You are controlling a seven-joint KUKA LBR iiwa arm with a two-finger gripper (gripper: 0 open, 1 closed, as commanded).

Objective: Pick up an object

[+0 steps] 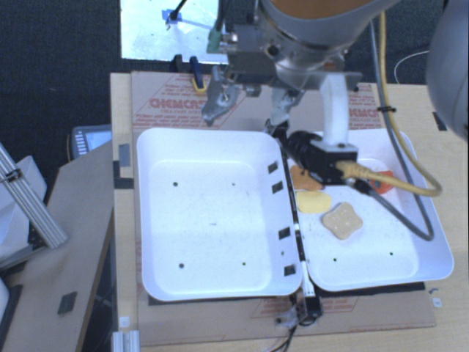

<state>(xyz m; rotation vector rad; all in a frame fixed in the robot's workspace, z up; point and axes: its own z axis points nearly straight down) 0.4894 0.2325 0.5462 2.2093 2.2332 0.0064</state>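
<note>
My gripper (pixel 248 108) hangs high over the back rim where the two bins meet, close to the camera. Its two grey fingers (pixel 215 105) stand apart, with only the cardboard behind showing between them, so it is open and holds nothing. In the right bin (pixel 410 259) lie a tan waffle-shaped piece (pixel 342 221), a flat yellow piece (pixel 314 202), an orange piece (pixel 303 176) partly hidden by a black fitting, and a red-orange object (pixel 381 182) under the cable.
The left bin (pixel 157 270) sits beside the right one, with black clips along their shared edge (pixel 282 189). A black fitting (pixel 320 161) with a yellow cable (pixel 399 188) and grey hose crosses the right bin. A yellow-blue item (pixel 196 74) lies on the cardboard behind.
</note>
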